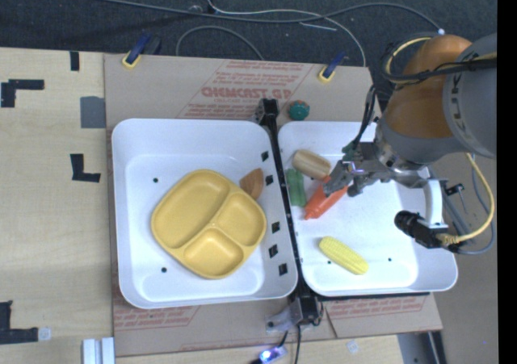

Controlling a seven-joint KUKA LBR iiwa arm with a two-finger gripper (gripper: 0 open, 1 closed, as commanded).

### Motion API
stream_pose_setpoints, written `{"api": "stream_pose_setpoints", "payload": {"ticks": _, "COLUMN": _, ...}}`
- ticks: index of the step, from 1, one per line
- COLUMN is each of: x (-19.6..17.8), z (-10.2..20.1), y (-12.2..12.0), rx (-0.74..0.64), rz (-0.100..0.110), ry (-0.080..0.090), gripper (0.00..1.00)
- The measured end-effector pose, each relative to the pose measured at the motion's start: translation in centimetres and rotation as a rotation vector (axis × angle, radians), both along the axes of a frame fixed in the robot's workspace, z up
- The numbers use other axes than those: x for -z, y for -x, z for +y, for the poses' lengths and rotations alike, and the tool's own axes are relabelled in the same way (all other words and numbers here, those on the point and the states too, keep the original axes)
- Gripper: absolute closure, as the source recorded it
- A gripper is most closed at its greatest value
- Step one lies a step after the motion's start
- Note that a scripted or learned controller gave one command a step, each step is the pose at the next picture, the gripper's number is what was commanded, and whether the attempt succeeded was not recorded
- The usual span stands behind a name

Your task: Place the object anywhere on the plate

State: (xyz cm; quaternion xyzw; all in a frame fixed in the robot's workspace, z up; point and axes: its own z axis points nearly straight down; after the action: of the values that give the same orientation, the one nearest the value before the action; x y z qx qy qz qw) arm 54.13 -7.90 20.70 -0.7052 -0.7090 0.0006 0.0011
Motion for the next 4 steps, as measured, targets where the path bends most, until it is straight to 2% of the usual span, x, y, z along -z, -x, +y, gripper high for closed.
{"api": "stream_pose_setpoints", "payload": {"ticks": 1, "x": -0.9, "z": 4.7, "y": -1.4, "rx": 0.001, "rz": -0.001, "ry": 0.0, "gripper": 1.0}}
{"api": "stream_pose_setpoints", "payload": {"ticks": 2, "x": -1.4, "z": 9.1, "y": -1.7, "rx": 0.0, "rz": -0.001, "ry": 0.0, "gripper": 1.0}}
{"api": "stream_pose_setpoints", "payload": {"ticks": 3, "x": -0.4, "z": 14.1, "y": -2.2, "rx": 0.0, "rz": 0.0, "ry": 0.001, "gripper": 1.0}}
{"api": "stream_pose_setpoints", "payload": {"ticks": 4, "x": -0.8, "z": 18.5, "y": -3.7, "rx": 0.002, "rz": -0.001, "ry": 0.001, "gripper": 1.0}}
